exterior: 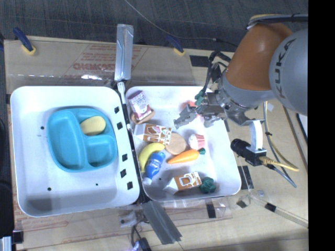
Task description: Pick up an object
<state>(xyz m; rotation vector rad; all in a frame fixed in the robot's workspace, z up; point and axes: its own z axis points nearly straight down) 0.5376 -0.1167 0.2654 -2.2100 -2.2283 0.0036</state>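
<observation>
The right bin [222,140] holds several small items: a pink-labelled packet [139,103], a brown and white carton [157,134], a tan disc [175,143], a carrot [183,157], a banana [147,153], a blue bottle [153,166], a small orange box [188,181], a green lump [208,184] and a pink and white piece [197,140]. My gripper [196,121] hangs over the bin's upper right part, just above the pink and white piece. Its fingers [181,120] stand apart, open, with nothing between them.
The left bin [26,156] holds a blue divided tray [78,145] with a yellow oval object [93,125] in its upper compartment. A metal bar [124,51] rises at the divide between the bins. A black cable fitting [246,151] sits off the right bin's edge.
</observation>
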